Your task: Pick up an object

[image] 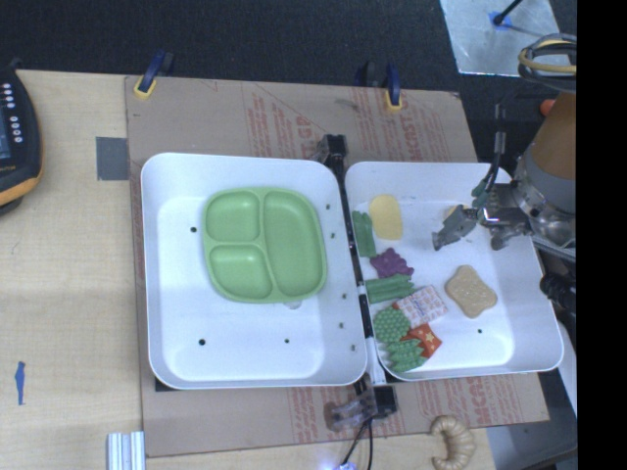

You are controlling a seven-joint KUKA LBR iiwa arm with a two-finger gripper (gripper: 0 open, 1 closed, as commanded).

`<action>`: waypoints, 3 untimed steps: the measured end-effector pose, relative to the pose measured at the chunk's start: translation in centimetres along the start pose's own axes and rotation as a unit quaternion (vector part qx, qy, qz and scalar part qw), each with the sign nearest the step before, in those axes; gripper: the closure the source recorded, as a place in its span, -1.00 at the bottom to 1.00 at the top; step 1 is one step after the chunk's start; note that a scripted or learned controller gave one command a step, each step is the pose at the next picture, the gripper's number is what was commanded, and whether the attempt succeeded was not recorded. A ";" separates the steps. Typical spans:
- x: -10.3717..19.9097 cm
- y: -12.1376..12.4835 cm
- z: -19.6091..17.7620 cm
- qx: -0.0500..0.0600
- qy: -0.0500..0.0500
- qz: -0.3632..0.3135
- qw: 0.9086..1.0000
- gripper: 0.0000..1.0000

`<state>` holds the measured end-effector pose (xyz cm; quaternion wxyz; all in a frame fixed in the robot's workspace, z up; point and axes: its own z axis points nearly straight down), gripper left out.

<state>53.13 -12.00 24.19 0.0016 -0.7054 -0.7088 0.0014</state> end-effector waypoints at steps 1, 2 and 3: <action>2.8 5.9 7.1 0.001 0.000 -0.002 1.000 -1.00; 3.8 4.8 4.9 -0.001 -0.001 -0.001 1.000 -1.00; 2.5 1.8 15.6 0.005 0.000 0.001 1.000 -1.00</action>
